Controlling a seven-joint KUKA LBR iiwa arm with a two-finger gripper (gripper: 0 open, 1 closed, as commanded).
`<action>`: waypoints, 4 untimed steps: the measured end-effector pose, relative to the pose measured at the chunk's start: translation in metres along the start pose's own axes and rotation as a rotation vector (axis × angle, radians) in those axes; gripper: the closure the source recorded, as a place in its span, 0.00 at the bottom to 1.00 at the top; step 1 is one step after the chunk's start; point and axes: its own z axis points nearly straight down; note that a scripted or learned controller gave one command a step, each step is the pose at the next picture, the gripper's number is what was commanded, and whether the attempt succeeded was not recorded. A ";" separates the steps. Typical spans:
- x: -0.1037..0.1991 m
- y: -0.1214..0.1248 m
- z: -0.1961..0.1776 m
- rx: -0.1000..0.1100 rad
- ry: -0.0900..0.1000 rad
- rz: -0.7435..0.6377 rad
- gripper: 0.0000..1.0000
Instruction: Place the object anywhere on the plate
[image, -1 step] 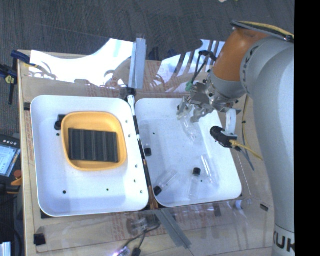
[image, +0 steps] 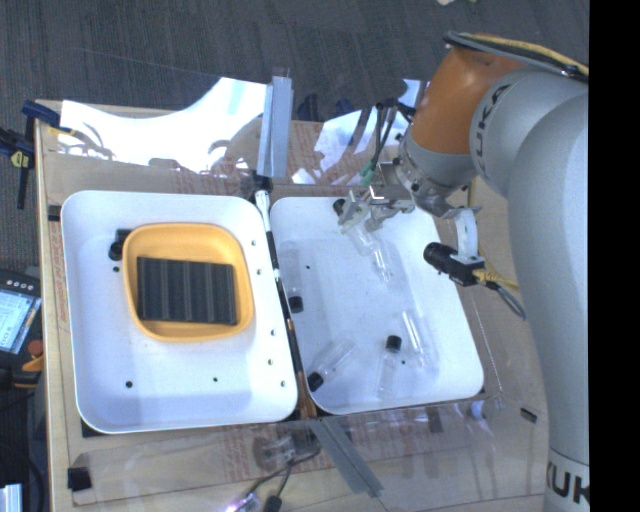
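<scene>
Starting at the left: left bin (image: 80, 300) with a yellow plate (image: 185, 238) sitting in its upper middle. Dark ridged slab (image: 190, 290) lying flat inside the plate, well within the rim. Can't tell whether that's part of the plate or something dropped there, so not counting it as a win.

Moving right, over the divider: right bin (image: 455, 375) holding a scatter of clear tube-ish pieces (image: 412, 335), one up near the middle and a few down toward the near edge, plus some small black bits (image: 393, 343) among them. Hard to make out the see-through stuff against white, honestly. Best guess for the task's thing is one of those clear pieces, all lying loose on the right bin floor, well apart from the plate.

Further right and up: gripper (image: 362, 210) hanging over the far edge of the right bin, on the end of the arm (image: 520, 150). Open or closed? Can't tell from this angle, and nothing visibly clamped in it.

So, judging progress: looks like early days. Grab, carry across to the left bin and drop on the plate all left to do.
</scene>
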 end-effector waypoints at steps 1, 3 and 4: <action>0.021 -0.014 0.002 0.005 0.002 -0.280 1.00; 0.064 0.001 0.016 0.000 0.000 -0.625 1.00; 0.081 0.003 0.016 0.003 0.002 -0.925 1.00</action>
